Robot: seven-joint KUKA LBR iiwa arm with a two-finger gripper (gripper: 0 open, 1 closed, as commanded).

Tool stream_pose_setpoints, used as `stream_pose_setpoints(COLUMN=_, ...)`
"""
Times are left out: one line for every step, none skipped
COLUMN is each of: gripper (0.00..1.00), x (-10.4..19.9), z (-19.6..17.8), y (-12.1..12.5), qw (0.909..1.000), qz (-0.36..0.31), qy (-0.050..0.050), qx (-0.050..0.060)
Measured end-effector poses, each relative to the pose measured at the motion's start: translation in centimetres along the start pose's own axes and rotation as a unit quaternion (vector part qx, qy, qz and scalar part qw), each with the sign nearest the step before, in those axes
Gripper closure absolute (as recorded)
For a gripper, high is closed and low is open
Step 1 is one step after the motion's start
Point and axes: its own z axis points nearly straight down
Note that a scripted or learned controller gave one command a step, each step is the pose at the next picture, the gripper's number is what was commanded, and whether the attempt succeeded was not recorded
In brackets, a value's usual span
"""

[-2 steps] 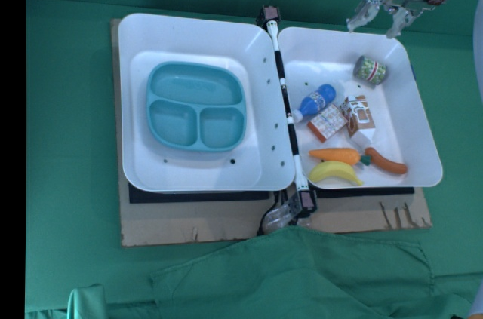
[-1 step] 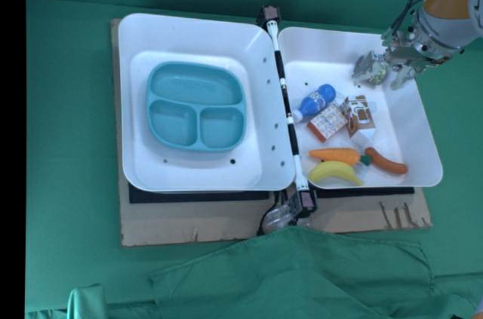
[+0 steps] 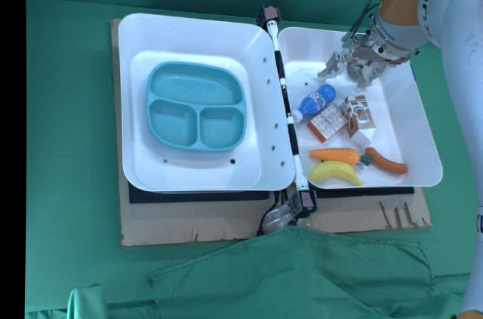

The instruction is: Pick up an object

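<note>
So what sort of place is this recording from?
Most likely a lab bench set up for robot pick trials: two white bins side by side on cardboard over green cloth, toy food such as a banana, and a KUKA arm's end effector above the right bin.

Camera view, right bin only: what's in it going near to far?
Banana → carrot → red-and-white carton → blue-and-white bottle → gripper hovering at the far end of the right bin. I left out the sausage and the small boxes beside the carton; their places overlap.
</note>
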Motion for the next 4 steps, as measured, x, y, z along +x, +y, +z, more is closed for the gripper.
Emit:
stream_pose_setpoints(gripper=1.00, x=-0.3, z=-2.0, y=0.2, qw=1.0000, qz=0.002, qy=-0.002, qx=-0.007)
stream_pose_setpoints(gripper=0.00, x=-0.3, z=-1.9, y=0.2, qw=1.0000, qz=0.002, qy=-0.002, qx=-0.006)
stream_pose_setpoints(gripper=0.00, x=-0.3, z=-1.9, y=0.2, qw=1.0000, qz=0.003, qy=-0.002, qx=-0.006)
stream_pose_setpoints(gripper=0.00, x=-4.1, z=-0.2, y=3.0, qw=0.9998, qz=0.006, qy=0.005, qx=0.018)
